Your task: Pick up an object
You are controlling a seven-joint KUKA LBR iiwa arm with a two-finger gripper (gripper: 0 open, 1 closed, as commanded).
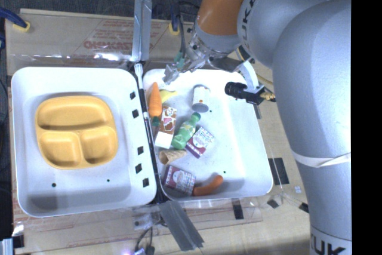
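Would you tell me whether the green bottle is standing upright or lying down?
Lying down: the green bottle rests lengthwise on the right bin's floor.

Yellow divided tray [76,130] in left white bin [24,146] (upright), cardboard underneath [77,33]

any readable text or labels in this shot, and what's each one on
"UK": part of large dark lettering on the grey arm's base, cut off by the frame edge.
Reddish print on the cardboard sheet: too faint to read.
Labels on the small packets in the right bin: too small to read.
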